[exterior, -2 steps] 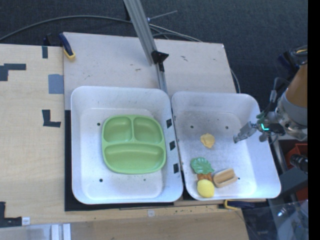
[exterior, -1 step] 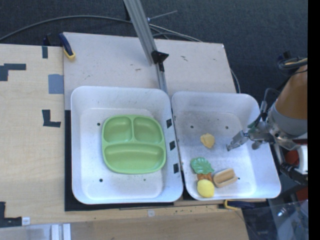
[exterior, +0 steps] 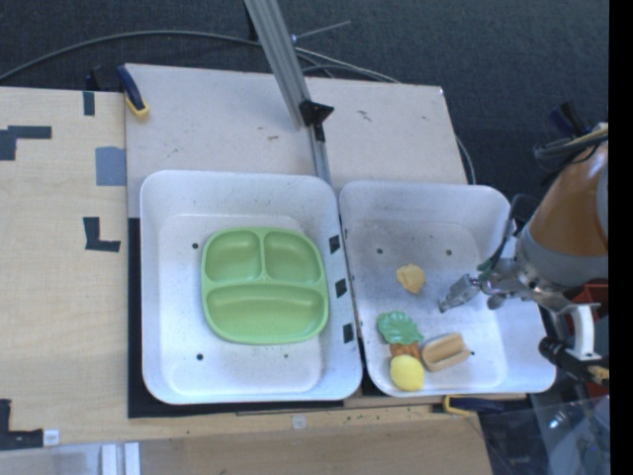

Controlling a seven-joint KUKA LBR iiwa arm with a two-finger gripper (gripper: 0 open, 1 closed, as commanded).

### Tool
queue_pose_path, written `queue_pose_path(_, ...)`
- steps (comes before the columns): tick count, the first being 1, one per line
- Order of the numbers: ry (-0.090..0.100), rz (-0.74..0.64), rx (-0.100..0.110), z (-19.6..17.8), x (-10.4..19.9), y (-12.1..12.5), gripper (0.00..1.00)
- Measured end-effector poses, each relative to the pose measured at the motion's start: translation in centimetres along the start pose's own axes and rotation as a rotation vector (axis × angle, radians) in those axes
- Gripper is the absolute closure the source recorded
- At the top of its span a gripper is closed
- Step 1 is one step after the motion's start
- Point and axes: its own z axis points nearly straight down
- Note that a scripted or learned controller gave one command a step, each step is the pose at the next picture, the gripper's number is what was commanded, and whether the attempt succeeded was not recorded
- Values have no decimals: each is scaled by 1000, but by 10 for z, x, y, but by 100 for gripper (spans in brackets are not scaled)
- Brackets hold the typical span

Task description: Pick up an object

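The right bin (exterior: 396,206) holds a small yellow lump (exterior: 411,279) near its middle. Along its front lie a green leafy piece (exterior: 397,327), a yellow lemon (exterior: 406,372) and a tan hot-dog bun (exterior: 444,350). My gripper (exterior: 461,293) hangs low over the right part of this bin, to the right of the yellow lump and above the bun. Nothing shows between its fingers. The grey arm with its orange band (exterior: 569,216) comes in from the right edge.
The left bin (exterior: 158,265) holds a green divided plate (exterior: 264,284). A slanted metal pole (exterior: 287,57) rises behind the bins. A blue and yellow clamp (exterior: 132,91) sits at the board's back left. Cables lie on the dark floor behind.
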Motion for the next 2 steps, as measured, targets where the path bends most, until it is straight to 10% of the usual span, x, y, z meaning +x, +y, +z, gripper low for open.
queue_pose_path(1, -2, 0, -6, 33, 0, 0, 0)
queue_pose_path(2, -1, -1, -6, 22, 1, 1, 100)
